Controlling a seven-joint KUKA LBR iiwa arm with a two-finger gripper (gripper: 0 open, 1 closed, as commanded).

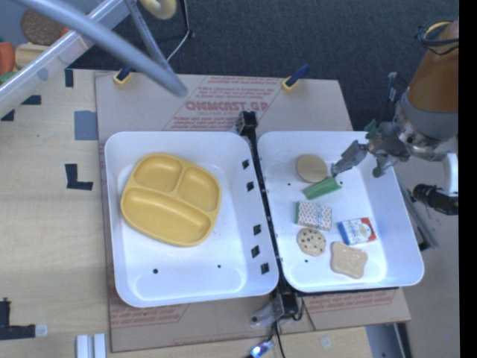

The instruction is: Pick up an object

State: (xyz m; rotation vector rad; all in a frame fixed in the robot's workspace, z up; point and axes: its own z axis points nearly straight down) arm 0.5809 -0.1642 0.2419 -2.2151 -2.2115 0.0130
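Camera view gives us two white bins side by side on a cardboard sheet [223, 107]. In the left bin [127, 274] we see a yellow divided plate [171, 198], lying flat toward the bin's upper left. The right bin [387, 222] carries the small items. A round tan disc [311, 168] lies near the top, and a green block [322, 188] lies tilted just below it, touching or almost touching its lower edge. Below these sit a patterned square packet [314, 215], a chocolate-chip cookie [311, 242], a small blue and white carton [356, 231] and a slice of toast [349, 260], all close together but mostly apart from one another.

We find the gripper [365, 157] at the upper right of the right bin, reaching in from the arm [436, 88]. One finger [346, 159] slants down toward the disc and the green block, its tip just beside them; we cannot tell whether it touches either. The two fingers stand apart, and nothing lies between them.
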